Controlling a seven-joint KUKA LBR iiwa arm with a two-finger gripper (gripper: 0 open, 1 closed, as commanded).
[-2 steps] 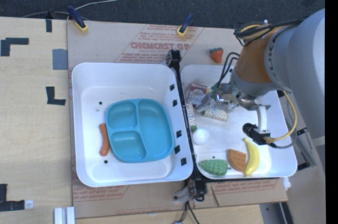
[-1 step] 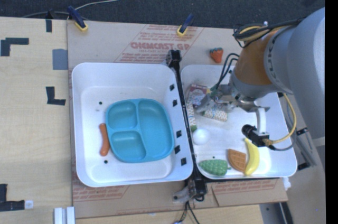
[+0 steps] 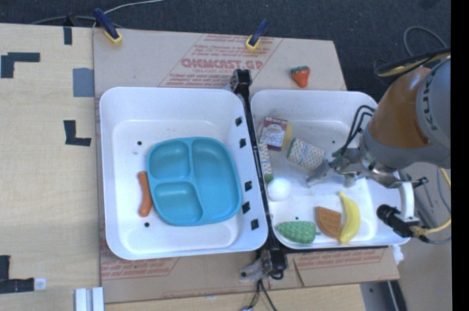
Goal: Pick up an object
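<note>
My gripper [image 3: 323,172] hangs low over the middle of the right bin [image 3: 322,100], reaching in from the right. Its tip sits just below and right of a patterned packet [image 3: 305,153]. A red-and-white small box [image 3: 273,133] lies at the bin's back left. A white ball [image 3: 278,189] rests left of the gripper. Along the front lie a green knobbly object [image 3: 296,231], an orange wedge [image 3: 329,221] and a banana [image 3: 351,216]. I see nothing held by the gripper.
The left bin [image 3: 117,155] holds a blue divided plate [image 3: 194,180] and an orange sausage-shaped toy [image 3: 144,194] beside it. A toy strawberry [image 3: 300,75] lies on the cardboard behind the right bin. Black clips [image 3: 241,80] join the bins along their shared wall.
</note>
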